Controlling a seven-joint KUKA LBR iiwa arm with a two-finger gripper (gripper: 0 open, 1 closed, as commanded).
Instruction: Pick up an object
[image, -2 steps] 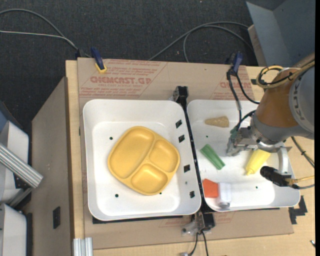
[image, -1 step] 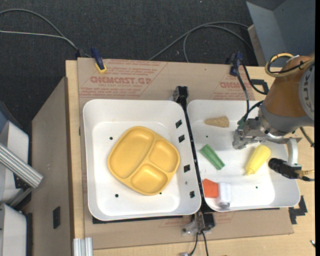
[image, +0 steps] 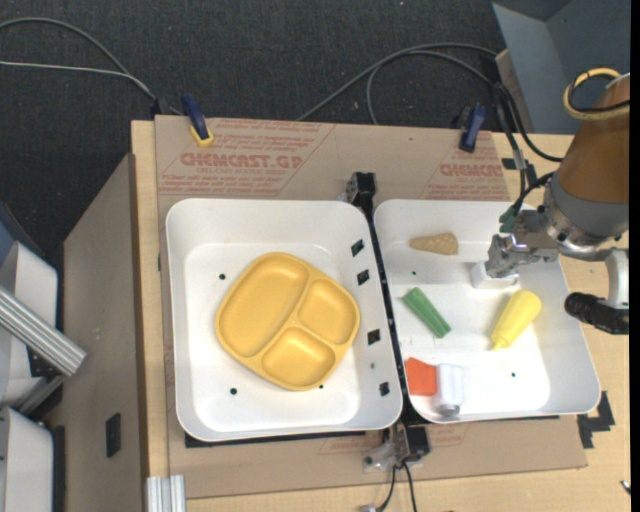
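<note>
Leftmost, a yellow divided plate (image: 288, 333) is seen lying in the left bin (image: 190, 300), nearer the table's left edge. Across the divider, in the right bin (image: 560, 385), a green block (image: 426, 311) is found near the middle, a tan piece (image: 434, 243) toward the far edge, and an orange-and-white item (image: 434, 381) at the near rim. A yellow bottle-shaped toy (image: 515, 317), smooth and tapered, lies tilted further right. The gripper (image: 500, 262) is poised just beyond it; whether it is clenched cannot be told, as the image is blurred there. A slip is likely if the rounded toy is pinched off-centre, since it could roll away.
</note>
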